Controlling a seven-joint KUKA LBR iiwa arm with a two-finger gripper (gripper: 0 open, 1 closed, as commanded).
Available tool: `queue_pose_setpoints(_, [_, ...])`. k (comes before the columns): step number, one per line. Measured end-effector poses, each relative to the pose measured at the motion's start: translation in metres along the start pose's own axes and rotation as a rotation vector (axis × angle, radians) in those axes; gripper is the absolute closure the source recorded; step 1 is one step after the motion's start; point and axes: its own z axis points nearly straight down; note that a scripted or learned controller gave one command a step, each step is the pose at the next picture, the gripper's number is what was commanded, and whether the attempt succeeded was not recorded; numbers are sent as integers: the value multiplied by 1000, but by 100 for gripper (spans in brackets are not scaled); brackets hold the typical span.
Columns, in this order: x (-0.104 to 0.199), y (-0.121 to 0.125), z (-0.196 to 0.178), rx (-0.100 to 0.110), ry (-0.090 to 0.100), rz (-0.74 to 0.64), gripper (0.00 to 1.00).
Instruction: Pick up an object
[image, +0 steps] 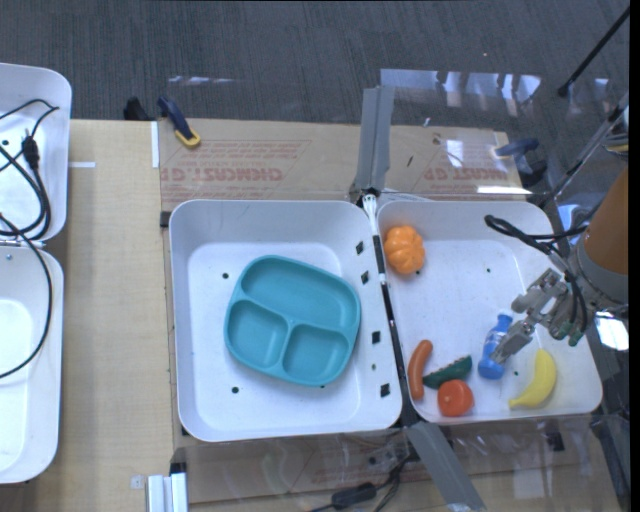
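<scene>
Claw (512, 335) at blue bottle (494, 350), banana (536, 381) beside.

From my screen the feed was bright and evenly lit, the light falling from overhead. Both white bins (190, 300) came close to washing out, though their rims stayed readable. Shadows were soft and short: a faint one lay under the teal plate (292, 320), and another beside the banana (536, 382). Glare broke across the clear panel (470, 100) at the back right, with blue-white reflections smeared over it. The carpet (300, 50) beyond the desk (110, 300) looked dim and grainy. Focus held well in the middle, but I saw the end effector (522, 328) slightly soft and the orange band (610, 235) blurred at the frame's edge.
</scene>
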Motion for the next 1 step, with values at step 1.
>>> queue_pose_setpoints(1, [-20,-20,109,-1,0,42,0])
